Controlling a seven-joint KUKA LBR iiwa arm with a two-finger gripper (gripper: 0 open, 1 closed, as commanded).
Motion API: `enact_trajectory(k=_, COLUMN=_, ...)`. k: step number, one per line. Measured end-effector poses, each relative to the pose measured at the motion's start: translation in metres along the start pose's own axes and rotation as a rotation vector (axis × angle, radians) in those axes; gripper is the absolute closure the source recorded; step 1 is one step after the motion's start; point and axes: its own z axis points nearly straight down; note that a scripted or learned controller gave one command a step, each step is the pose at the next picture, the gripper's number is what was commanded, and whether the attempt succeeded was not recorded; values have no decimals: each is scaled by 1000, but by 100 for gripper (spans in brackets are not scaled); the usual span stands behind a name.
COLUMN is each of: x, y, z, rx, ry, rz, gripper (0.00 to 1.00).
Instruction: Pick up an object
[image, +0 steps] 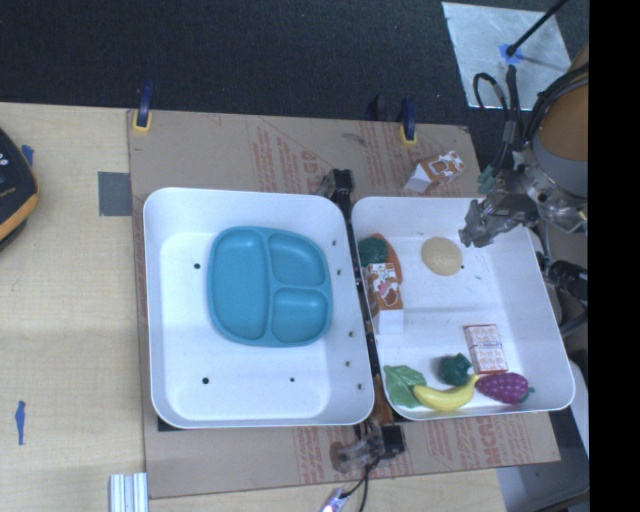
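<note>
Gripper: I see my gripper (478, 232) above the far right part of the right bin (530, 300), just beside the round beige piece (441, 256); I judge it hangs there because that piece is the nearest target.
Fingers: they are dark and blurred against the wrist, so I cannot tell if they are apart or together. Nothing shows between them.
Beige piece: it lies alone near the far edge of the right bin, with bare floor around it, so I think it is easy to approach from above.
Packet: a brown packet with a green end (381, 272) lies along the left wall of the right bin, too tight to the wall for an easy grasp, in my judgement.
Near edge group: a small red box (485, 347), a green leaf (403, 380), a banana (444, 397), a dark green piece (455, 368) and purple grapes (503, 387) crowd the near right corner.
Left bin: the left bin (170, 330) carries a blue divided plate (270, 285) at its centre.
Outside: a small carton (436, 171) lies on the cardboard beyond the right bin.
</note>
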Motion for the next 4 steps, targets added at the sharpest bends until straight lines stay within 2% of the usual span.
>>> enact_trajectory(k=1, x=30, y=57, z=65, rx=1, ry=-2, rz=-1, gripper=0)
enact_trajectory(k=2, x=29, y=58, z=53, rx=0, ry=-3, rz=-3, gripper=100)
enact_trajectory(k=3, x=29, y=57, z=53, rx=0, ry=-3, rz=-3, gripper=0)
enact_trajectory(k=4, x=-46, y=78, z=118, rx=0, ry=-3, rz=2, gripper=0)
